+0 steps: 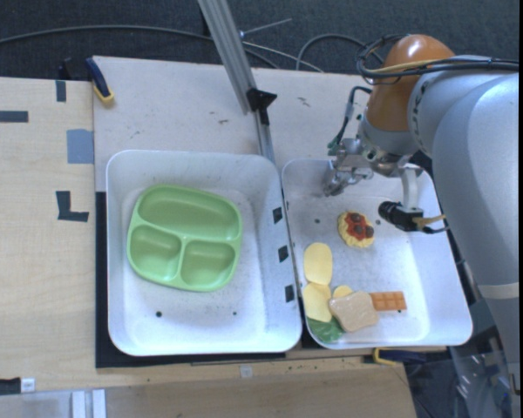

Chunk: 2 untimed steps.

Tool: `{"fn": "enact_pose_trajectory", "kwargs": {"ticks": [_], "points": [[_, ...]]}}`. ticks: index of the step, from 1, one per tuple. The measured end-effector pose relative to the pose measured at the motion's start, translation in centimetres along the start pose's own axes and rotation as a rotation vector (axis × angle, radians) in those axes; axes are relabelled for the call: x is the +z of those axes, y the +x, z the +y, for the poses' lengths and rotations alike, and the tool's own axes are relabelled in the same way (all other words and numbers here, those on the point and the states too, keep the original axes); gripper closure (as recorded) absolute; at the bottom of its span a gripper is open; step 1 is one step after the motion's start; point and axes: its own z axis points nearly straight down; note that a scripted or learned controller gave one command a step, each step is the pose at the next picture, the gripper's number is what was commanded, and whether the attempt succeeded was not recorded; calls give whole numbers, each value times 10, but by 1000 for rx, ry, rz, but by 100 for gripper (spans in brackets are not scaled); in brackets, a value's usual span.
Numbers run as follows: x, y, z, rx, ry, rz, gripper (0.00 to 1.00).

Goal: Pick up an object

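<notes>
Camera view from above: two white bins side by side, left bin given over to a green divided plate lying flat in its middle, right bin stocked with small toy foods. Clustered mostly toward the near left of that right bin, probably just as dropped: two yellow ovals, a toast slice overlapping a green leaf, an orange waffle piece just beside the toast. Set apart, nearer the bin's middle, a round yellow piece with red topping, alone on bare floor and so likely the easiest pick. Reaching in from the right, grey arm bent over the far edge of the right bin, orange band above the wrist, wrist pointed steeply down. Gripper low over the far left corner of the right bin, near the red-topped piece but apart from it, toward the far left of it. Cannot tell how wide the gripper stands at this size; nothing seen in its hold. Looks like a descent onto bare bin floor, short of any food, with no object lifted yet
</notes>
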Motion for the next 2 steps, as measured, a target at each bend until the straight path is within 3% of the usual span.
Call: {"fn": "enact_pose_trajectory", "kwargs": {"ticks": [1, 2], "points": [[-43, 2, -3, -1, -22, 2, 100], [-89, -5, -6, -1, -22, 2, 100]]}}
